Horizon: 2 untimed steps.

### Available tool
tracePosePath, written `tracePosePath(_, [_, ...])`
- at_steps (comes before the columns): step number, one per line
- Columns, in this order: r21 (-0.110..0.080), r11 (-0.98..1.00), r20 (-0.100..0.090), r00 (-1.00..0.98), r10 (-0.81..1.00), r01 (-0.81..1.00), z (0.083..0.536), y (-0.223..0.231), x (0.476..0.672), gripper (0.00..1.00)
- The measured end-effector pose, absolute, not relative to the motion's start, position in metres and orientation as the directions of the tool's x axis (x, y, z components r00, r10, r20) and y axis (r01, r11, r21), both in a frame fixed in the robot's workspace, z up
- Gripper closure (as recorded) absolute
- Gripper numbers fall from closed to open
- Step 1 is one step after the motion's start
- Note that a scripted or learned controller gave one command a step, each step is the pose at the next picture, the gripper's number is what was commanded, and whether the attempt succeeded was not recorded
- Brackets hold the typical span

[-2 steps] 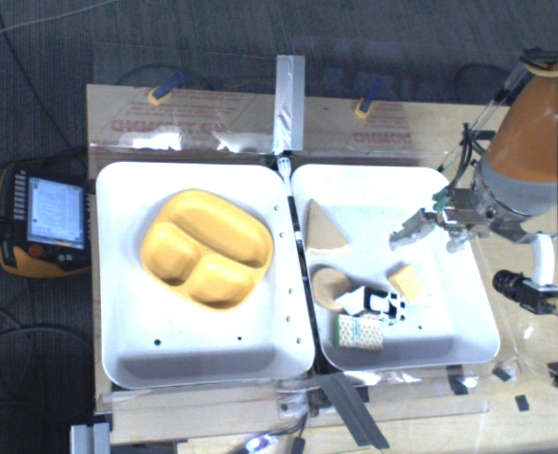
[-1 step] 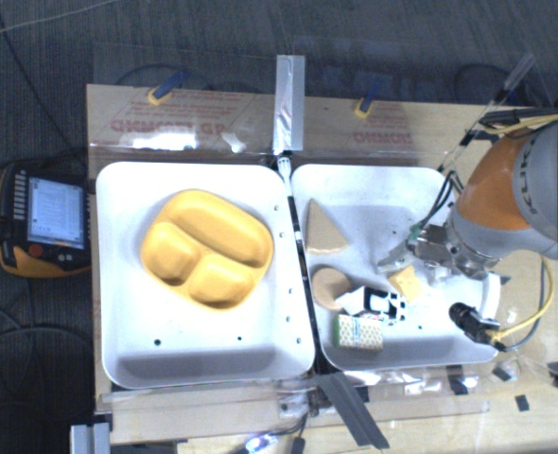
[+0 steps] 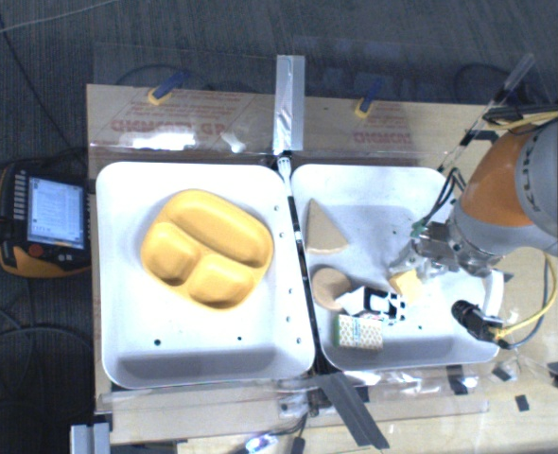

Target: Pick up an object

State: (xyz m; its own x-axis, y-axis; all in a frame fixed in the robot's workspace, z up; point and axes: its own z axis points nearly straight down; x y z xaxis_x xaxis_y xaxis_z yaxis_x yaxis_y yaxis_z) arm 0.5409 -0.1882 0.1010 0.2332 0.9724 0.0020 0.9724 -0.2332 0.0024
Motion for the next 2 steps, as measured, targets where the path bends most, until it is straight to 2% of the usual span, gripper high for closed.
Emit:
tracePosePath(1, [-0.003, -0.166, -0.002, 0.166, 0.986, 0.986, 0.213, -0.111, 0.58, 1.0])
tracePosePath(2, [-0.003, -0.101, -0.004, 0.101, 0.995, 0.995, 0.228, -0.108, 0.553, 1.0])
